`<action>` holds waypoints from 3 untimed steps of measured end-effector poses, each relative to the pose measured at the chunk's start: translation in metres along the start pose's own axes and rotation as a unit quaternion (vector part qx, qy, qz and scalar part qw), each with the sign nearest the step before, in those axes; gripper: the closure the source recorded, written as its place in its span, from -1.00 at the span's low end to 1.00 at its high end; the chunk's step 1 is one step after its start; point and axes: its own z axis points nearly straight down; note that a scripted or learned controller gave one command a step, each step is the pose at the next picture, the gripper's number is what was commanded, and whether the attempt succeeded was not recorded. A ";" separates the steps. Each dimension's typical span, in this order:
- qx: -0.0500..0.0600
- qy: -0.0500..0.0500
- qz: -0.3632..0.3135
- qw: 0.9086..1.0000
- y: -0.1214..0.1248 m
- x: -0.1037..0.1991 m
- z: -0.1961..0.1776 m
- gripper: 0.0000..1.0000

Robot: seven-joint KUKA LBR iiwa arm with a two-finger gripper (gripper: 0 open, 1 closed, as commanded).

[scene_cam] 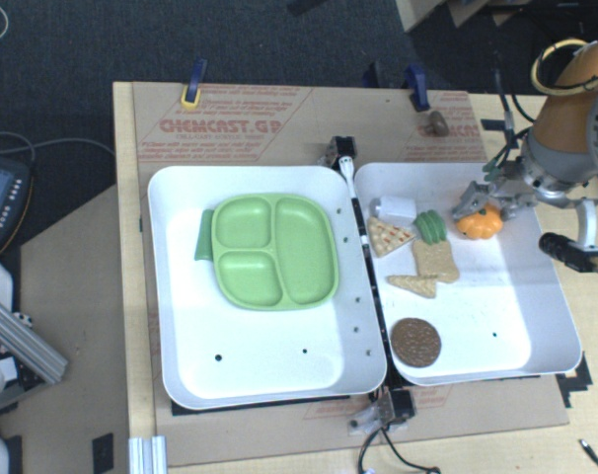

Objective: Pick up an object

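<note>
My gripper (488,203) hangs over the back right part of the right bin (536,314), with the arm coming in from the right. Directly under it, touching or nearly touching, is a small orange fruit-like object (480,226). Left of that lie a dark green piece (430,226), a white block (395,208), a triangular waffle-pattern cracker (387,235), a tan cracker square (435,261) and a smaller tan wedge (412,285). A round brown cookie (415,342) sits near the bin's front.
The left bin (181,344) holds a light green divided plate (274,251) with a darker green piece (202,236) tucked under its left side. A black part of the arm (570,252) overhangs the right bin's right rim. Clamps stand at the bench's back edge.
</note>
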 end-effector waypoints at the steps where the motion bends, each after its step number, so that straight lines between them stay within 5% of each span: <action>1: -0.003 -0.001 0.001 1.000 0.003 -0.005 -0.045 1.00; 3: -0.003 -0.001 0.001 1.000 0.006 -0.010 -0.124 1.00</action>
